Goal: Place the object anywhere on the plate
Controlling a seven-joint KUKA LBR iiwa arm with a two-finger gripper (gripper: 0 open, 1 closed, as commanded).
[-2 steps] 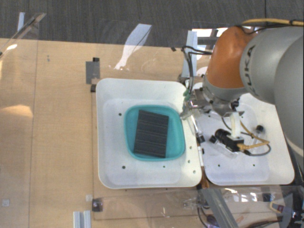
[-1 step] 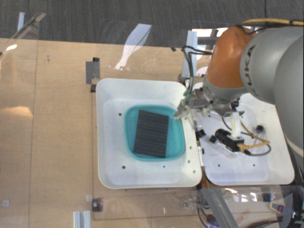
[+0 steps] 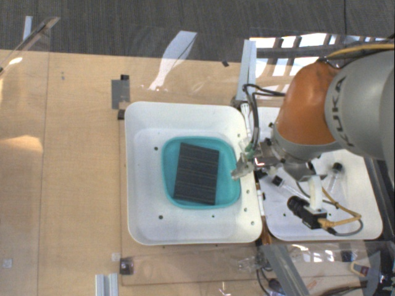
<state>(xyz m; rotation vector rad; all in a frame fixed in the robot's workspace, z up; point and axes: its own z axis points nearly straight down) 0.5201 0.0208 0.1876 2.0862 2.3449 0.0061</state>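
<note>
camera view, plate: a teal plate sits inside the left white bin on the counter.
camera view, object: a dark ribbed rectangular object lies flat on the plate, near its middle and within its rim.
camera view, long axis: the object's long axis runs from the far side of the bin to the near side, leaning slightly, its far end tipped a little to the right; its ribs run across the short way.
camera view, arm: the grey arm with its orange band hangs over the seam between the two bins, just right of the plate.
camera view, pincer: the pincer is at the plate's right edge, apart from the object; whether it is released or clenched cannot be told.
camera view, progress: judged from how things lie, the object is on the plate and the placing looks done; what seems left is for the arm to pull clear.
</note>
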